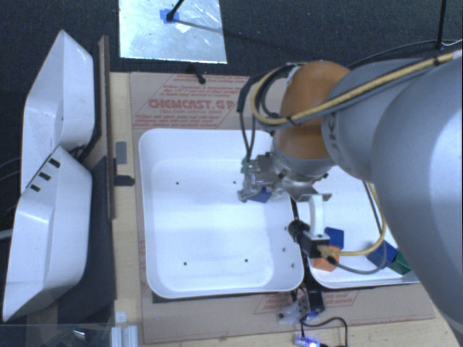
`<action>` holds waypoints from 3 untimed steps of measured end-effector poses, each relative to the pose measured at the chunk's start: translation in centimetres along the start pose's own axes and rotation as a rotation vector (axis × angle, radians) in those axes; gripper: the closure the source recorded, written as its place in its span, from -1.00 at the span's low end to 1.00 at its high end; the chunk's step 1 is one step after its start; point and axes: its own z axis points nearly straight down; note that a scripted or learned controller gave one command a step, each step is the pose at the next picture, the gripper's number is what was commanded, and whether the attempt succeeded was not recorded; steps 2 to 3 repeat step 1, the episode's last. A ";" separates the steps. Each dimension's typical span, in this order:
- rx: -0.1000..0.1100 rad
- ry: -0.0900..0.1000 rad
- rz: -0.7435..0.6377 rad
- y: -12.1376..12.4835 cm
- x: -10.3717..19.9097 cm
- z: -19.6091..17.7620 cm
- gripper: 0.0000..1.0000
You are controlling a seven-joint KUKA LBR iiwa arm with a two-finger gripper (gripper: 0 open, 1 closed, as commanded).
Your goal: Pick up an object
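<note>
The claw (255, 186) is hanging over the left bin (166, 194) near its right wall, apparently pinching a small blue object (261, 194) — grip looking marginal, risking a drop on lifting.

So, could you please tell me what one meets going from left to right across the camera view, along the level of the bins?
Left bin → gripper, low over that bin's right part → blue block and orange piece in the right bin → green object.
</note>
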 end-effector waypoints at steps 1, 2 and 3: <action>-0.002 -0.002 0.007 0.1 -0.4 -0.1 -1.00; -0.002 -0.002 0.007 0.1 -0.4 -0.1 -1.00; -0.002 -0.002 0.007 0.1 -0.4 -0.1 -1.00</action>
